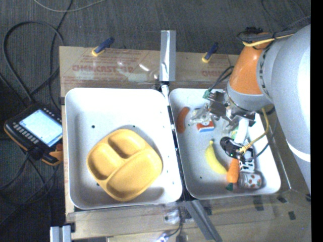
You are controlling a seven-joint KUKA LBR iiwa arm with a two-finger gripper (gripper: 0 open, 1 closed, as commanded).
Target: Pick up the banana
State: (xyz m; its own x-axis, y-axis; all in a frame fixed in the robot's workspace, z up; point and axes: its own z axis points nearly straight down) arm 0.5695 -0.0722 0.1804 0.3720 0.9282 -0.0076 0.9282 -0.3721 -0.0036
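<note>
So the banana is in the right bin, lying on the floor of it a bit right of middle. Its long axis runs on a slant, top end up-left, bottom end curving down toward the right, where it ends just beside a carrot standing nearly on end in the view.

The gripper hangs over the upper part of the same bin, so the banana lies below it in the view, toward the near edge, pretty much straight down-frame with maybe a hair of sideways offset. Honestly can't tell if it's open or closed, that whole wrist is a mess of metal bits and cables, and nothing is visibly held. My guess is the next move needs a short shift toward the near side of the bin plus turning to close across the banana's narrow width, not along it.

Other clutter: a reddish sausage-looking thing by the bin's left wall, a small can next to the carrot.

Writing: the cardboard behind the bins has faded red print, too washed out for me to read for sure. Left bin holds a yellow divided plate.
</note>
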